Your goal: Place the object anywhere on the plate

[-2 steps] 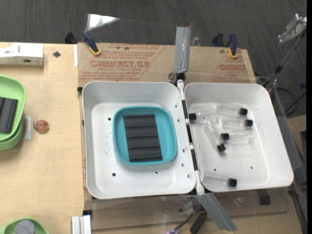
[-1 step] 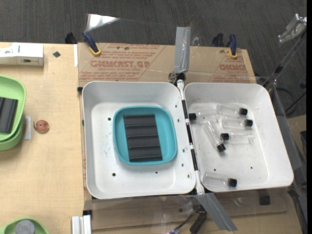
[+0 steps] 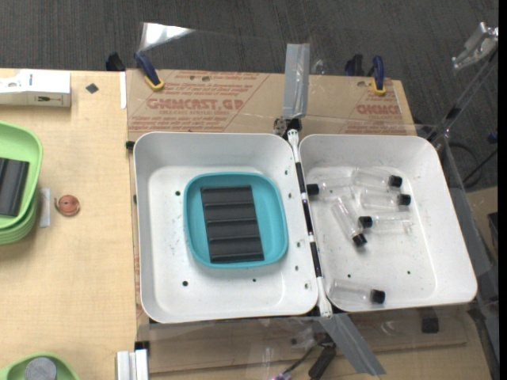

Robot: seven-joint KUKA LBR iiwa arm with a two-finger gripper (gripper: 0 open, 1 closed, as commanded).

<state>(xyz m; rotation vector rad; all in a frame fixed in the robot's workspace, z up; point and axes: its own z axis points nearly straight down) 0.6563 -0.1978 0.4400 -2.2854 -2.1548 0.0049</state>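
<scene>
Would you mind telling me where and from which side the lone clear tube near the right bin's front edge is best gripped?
Probably across the clear barrel of the lone tube, from straight above. It lies flat on the right bin floor, apart from the others, black cap at its right end.

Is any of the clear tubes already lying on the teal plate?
No: the clear tubes all lie in the right bin, while the teal plate sits in the left bin.

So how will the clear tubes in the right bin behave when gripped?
The tubes look round and smooth, so they probably roll and slip. They look small and light, so probably easy to knock. Several lie close together, so one may drag another.
</scene>
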